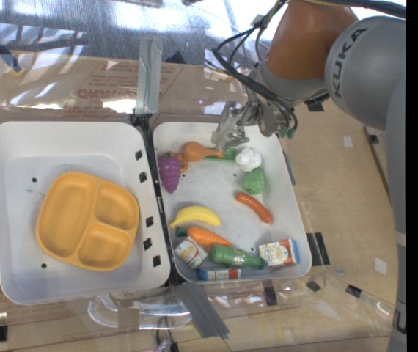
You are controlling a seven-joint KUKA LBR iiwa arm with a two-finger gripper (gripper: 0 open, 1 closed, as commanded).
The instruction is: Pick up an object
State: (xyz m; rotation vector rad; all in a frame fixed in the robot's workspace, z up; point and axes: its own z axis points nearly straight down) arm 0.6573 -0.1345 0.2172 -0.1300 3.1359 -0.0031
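My gripper (227,134) hangs over the far edge of the right bin (291,196), its fingers parted with nothing between them. Just below it lie an orange squash-shaped toy (194,151) and a white garlic bulb (248,158). Further in the bin are purple grapes (169,171), a green broccoli (254,181), a red sausage (254,207), a yellow banana (196,215), a carrot (209,237), a green bottle (235,257), a small can (189,252) and a juice carton (278,253).
The left bin (18,145) holds a yellow divided plate (86,220). A flat red and blue box (220,274) lies at the right bin's near wall. Cables loop from the arm's wrist (304,39) above the bin's far corner.
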